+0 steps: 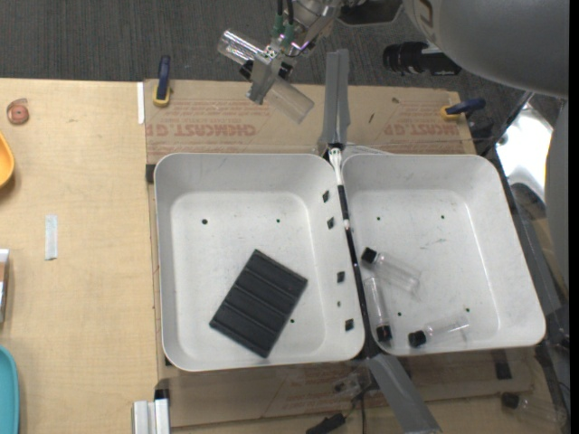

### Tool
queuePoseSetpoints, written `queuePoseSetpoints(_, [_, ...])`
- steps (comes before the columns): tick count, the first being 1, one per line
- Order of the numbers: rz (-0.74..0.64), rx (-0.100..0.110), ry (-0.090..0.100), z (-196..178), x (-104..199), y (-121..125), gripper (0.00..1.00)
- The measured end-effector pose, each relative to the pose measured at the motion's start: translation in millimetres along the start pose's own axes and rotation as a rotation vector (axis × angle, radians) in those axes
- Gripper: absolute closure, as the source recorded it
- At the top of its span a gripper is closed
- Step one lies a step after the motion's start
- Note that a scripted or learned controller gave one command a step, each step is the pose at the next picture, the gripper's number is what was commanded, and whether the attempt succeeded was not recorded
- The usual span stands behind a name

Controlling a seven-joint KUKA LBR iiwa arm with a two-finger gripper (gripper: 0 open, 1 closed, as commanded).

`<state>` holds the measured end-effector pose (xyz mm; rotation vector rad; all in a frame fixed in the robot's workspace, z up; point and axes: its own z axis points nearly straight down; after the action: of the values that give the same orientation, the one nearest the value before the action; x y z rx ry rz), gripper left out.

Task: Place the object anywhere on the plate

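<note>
The plate [261,302] is a black ridged rectangle lying at a slant in the lower middle of the left bin [159,242]. My gripper [271,66] hangs high over the cardboard behind the left bin, far from the plate. A clear vial [238,47] sticks out to the left from between its translucent fingers [264,83], off the bench, so the gripper is shut on it. Three more clear vials with black caps lie in the right bin [507,215]: one [391,269] near the divider, one [378,310] below it, one [441,333] at the front.
A grey post [336,98] rises behind the joint of the two bins. Clamps [162,81] hold the cardboard at its back corners. On the wooden bench to the left lie an orange dish [4,165] and a teal object [7,396].
</note>
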<state>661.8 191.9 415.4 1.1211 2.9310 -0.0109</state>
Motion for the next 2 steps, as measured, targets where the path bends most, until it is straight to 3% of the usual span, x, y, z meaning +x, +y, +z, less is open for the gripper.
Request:
queuePoseSetpoints(1, [-0.58, -0.008, 0.002, -26.2, 21.9, 3.6, 1.0])
queuePoseSetpoints(2, [-0.577, -0.009, 0.0, -34.5, 20.2, 3.8, 1.0])
